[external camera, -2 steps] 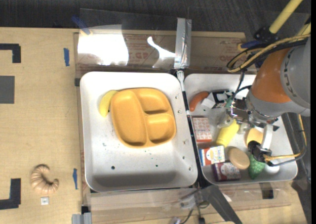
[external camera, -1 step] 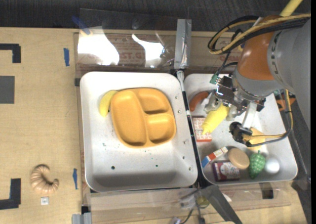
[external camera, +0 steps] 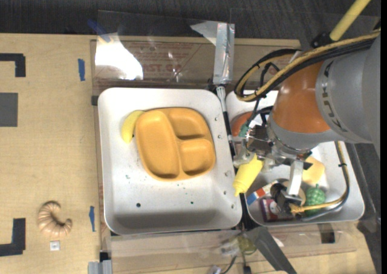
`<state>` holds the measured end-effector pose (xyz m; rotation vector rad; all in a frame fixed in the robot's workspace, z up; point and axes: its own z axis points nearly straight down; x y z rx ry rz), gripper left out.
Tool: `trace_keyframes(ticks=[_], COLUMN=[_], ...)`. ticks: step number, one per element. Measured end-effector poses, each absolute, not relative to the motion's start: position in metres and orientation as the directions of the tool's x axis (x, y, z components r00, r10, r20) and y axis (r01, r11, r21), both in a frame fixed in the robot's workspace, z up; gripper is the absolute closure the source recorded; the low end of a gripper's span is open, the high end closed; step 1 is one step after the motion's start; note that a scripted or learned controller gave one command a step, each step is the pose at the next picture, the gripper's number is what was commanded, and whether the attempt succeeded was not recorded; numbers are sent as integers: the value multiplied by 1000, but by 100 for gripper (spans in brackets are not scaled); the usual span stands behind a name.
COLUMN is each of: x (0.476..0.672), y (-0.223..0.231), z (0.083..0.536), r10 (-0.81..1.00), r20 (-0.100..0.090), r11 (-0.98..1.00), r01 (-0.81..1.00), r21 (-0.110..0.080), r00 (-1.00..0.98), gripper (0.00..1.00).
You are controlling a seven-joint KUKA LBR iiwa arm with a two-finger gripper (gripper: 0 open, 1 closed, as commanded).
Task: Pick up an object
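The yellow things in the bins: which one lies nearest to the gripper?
The yellow bottle at the right bin's left edge, just left of the gripper. The yellow divided plate and the banana beside it lie farther off, in the left bin.

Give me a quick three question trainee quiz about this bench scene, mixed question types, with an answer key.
1. True or false: the yellow divided tray lies in the left bin.
2. What lies on the bench outside both bins? A) croissant B) mug C) spoon
3. Fill in: the arm is over the ____ bin.

Key:
1. True.
2. A, the croissant.
3. Right; the right bin also holds a yellow bottle and a green toy.
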<state>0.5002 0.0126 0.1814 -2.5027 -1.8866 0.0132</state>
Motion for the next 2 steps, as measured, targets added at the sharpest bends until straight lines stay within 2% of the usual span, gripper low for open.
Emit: trace_keyframes(ticks=[1, 2], x=[513, 513], y=[51, 50], z=[225, 225], r10=[893, 893], r20=[-4, -5], r11=[-450, -451], r01=[893, 893], r21=[-5, -5], r00=[450, 451], gripper=[100, 0])
